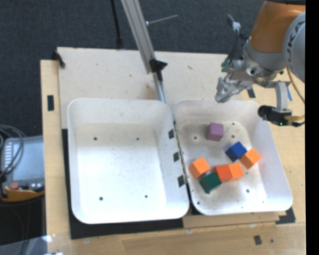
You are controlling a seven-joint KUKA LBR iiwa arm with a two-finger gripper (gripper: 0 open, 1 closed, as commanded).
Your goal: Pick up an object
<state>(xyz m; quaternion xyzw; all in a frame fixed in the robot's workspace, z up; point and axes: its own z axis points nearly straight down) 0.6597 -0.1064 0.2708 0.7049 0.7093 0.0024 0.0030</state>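
The gripper (pixel 224 95) hangs above the far rim of the right bin (pixel 271 158), with nothing seen between its fingers. Whether it is released or clenched cannot be told at this resolution.

All candidate blocks lie in the right bin, nearer the camera than the gripper. The purple block (pixel 215 131) is closest: almost straight toward the camera from the gripper, slightly to its left in the view, and standing apart from the others. It is a small cube, pale violet, with no marked long axis, so jaw alignment is judged not critical.

Farther from the gripper in the same direction sits a cluster: a blue block (pixel 235 151) touching an orange block (pixel 250 157), then more orange blocks and a green block (pixel 210 182) packed close together. The isolated purple block is judged the easiest target; the clustered ones leave little finger clearance.
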